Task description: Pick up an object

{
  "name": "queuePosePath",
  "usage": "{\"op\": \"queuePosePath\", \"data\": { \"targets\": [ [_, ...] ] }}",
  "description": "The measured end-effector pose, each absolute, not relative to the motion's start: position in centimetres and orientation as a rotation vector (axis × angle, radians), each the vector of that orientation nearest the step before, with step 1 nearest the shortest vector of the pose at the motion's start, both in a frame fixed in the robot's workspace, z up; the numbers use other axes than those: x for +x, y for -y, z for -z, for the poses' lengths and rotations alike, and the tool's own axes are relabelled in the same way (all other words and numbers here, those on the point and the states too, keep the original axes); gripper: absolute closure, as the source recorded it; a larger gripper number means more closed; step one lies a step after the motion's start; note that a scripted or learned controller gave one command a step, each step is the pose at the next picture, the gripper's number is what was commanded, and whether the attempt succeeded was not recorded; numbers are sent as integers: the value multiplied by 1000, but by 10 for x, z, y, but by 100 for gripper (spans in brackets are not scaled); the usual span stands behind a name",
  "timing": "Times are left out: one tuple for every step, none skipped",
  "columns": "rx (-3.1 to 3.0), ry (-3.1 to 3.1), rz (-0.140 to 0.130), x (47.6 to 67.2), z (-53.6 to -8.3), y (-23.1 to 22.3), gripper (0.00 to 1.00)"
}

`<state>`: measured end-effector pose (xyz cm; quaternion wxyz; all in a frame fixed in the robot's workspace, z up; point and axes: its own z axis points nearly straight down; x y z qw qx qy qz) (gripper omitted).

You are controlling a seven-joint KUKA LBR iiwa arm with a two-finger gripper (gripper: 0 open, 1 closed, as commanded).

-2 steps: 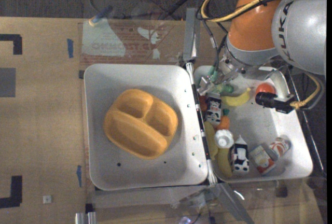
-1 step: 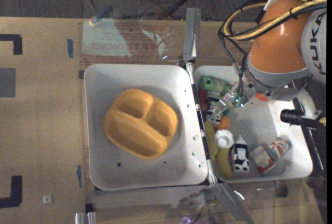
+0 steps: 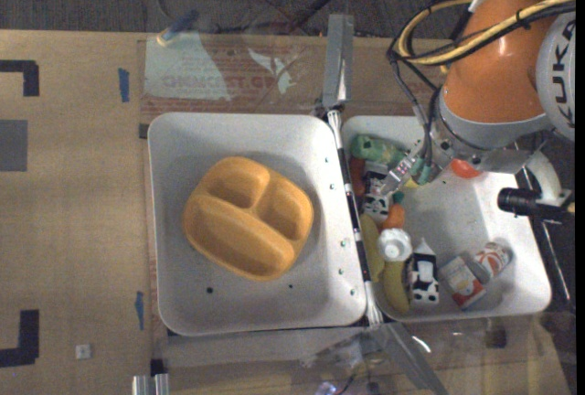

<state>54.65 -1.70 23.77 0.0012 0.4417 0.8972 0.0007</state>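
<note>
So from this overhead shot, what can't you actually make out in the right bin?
- Gripper fingers: too small and blurred in the camera view.
- Back right part of the right bin: hidden under the arm.
- Small toys by the divider, like the green one: crowded, too small to identify.

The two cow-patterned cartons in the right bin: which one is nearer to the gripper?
The upper carton, beside the gripper; the other carton stands by the bin's near edge.

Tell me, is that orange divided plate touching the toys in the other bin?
Apart. The camera view shows the orange plate alone in the left bin; the bins' walls separate it from the toys.
</note>
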Motion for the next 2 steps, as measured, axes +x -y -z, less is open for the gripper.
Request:
{"op": "queuePosePath", "data": {
  "targets": [
    [1209,-2894,-3,611,-221,-26,100],
    [1209,-2894,-3,611,-221,-26,0]
  ]
}}
